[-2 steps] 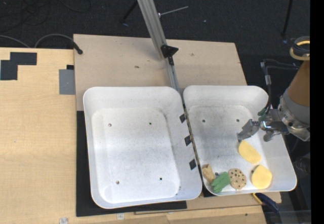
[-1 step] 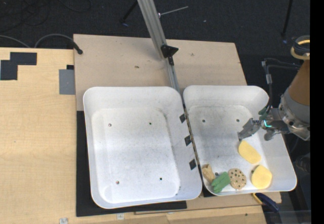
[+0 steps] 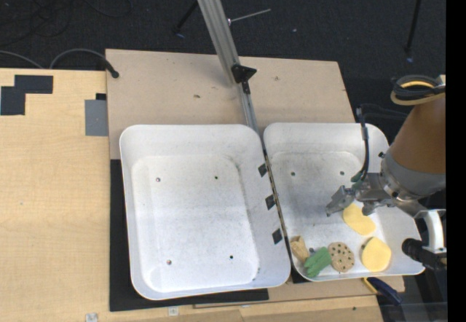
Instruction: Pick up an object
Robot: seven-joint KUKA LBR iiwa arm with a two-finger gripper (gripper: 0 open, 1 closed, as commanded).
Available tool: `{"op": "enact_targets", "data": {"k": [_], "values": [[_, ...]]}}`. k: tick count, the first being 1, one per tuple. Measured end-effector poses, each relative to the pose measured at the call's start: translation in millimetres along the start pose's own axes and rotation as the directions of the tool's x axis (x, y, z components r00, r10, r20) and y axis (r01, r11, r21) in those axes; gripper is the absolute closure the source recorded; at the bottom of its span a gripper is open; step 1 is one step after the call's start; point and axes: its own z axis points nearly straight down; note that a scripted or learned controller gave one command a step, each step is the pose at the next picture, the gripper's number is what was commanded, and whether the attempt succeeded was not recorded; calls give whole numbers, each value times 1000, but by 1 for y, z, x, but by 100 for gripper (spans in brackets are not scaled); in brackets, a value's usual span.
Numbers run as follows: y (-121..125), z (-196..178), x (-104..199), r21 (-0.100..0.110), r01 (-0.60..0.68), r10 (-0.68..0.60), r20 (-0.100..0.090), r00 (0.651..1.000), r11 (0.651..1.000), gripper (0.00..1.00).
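Pick not yet made, by my reading: gripper point(image 3: 354, 200) low in the right bin point(image 3: 313, 146), finger state impossible to tell, just beside a yellow piece point(image 3: 359, 221) lying on the bin floor, nothing lifted.

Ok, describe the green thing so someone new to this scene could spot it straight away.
Start at the right bin, the one the arm reaches into, and go to its near edge. A short row of small items lies there: a tan piece, the green thing, a speckled cookie and a yellow disc. It is the only green one, lumpy and elongated, between the tan piece and the cookie.
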Motion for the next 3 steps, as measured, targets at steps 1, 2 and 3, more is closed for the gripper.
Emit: {"op": "enact_targets", "data": {"k": [1, 2, 3], "values": [[-2, 43, 1, -1, -1, 1, 0, 1000, 1000, 0], [-1, 76, 1, -8, -1, 1, 2, 1000, 1000, 0], [-2, 66, 1, -7, -6, 6, 1, 1000, 1000, 100]]}}
